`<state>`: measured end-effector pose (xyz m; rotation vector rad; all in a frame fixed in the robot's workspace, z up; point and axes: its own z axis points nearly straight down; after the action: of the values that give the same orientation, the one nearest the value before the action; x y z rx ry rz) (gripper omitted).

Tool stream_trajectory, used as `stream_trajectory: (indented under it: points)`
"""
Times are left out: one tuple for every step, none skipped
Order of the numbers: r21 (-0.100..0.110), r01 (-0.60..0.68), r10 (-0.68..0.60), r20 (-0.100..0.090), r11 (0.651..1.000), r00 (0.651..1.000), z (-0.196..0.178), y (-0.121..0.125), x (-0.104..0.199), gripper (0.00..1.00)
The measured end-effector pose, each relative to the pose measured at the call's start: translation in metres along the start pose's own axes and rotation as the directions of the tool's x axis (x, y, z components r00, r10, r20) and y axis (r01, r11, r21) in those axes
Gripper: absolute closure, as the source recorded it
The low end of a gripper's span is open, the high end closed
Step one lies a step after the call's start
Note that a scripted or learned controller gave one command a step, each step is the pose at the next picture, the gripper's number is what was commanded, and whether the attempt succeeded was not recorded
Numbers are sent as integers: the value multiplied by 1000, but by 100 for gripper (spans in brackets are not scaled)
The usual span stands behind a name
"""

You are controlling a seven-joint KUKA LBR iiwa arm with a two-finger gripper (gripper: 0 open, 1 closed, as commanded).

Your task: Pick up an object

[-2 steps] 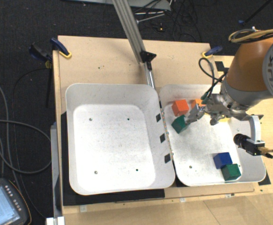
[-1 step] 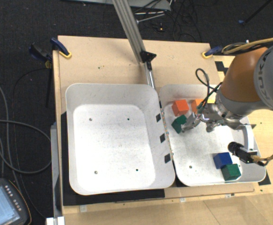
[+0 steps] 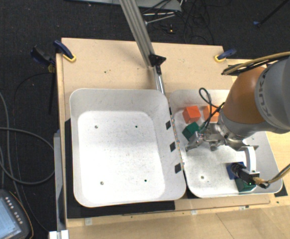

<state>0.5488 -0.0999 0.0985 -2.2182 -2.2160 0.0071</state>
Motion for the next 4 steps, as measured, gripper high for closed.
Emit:
stream_trajectory:
  points:
    - [-8,-1,1,1,1000,1000,-14,2,-1,100]
    - [-14,1,-1,3,1000,1000,-75,1,-8,100]
    - [-16,3,-3,3,1000,1000,-138,4,-12,100]
    - [-13,4,-4,3,1000,1000,-170,5,-12,100]
